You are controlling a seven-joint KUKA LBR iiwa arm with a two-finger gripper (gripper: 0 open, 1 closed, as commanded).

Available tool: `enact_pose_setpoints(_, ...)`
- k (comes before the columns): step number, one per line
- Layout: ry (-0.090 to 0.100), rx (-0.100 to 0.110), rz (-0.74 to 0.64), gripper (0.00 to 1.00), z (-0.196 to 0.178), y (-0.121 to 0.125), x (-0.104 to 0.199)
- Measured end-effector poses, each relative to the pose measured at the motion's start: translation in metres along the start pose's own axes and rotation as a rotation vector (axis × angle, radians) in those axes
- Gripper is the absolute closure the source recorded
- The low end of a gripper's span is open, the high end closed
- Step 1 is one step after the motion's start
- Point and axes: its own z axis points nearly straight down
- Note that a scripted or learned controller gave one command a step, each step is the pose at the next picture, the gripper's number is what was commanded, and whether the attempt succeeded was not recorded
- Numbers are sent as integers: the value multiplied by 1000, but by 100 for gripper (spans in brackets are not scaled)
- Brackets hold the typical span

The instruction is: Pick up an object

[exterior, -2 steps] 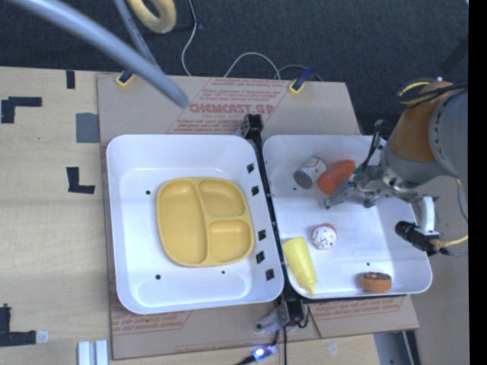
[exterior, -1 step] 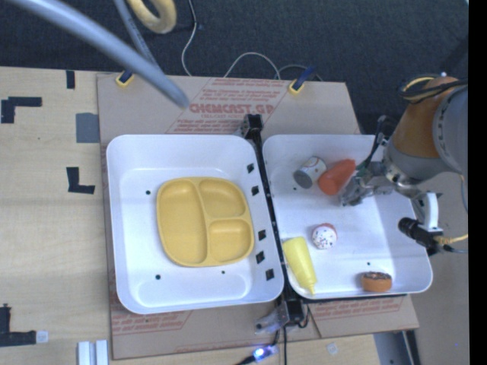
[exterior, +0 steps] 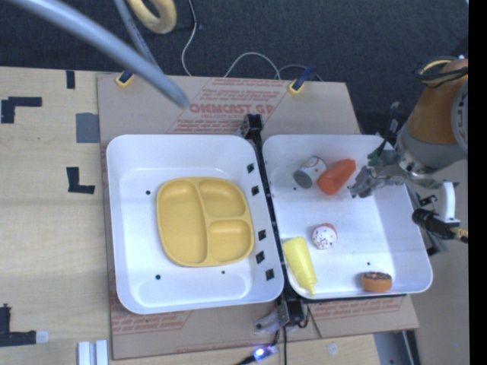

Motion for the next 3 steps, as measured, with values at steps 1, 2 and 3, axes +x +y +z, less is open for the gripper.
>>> enact_pose_setpoints(1, -1, 0, 1, 100, -49, -4, -8)
enact_pose_setpoints(2, -1, -1, 0, 100, -92, -2, -10)
enact_pose_setpoints(3, 2, 4, -4, 100, -96, -14, 43)
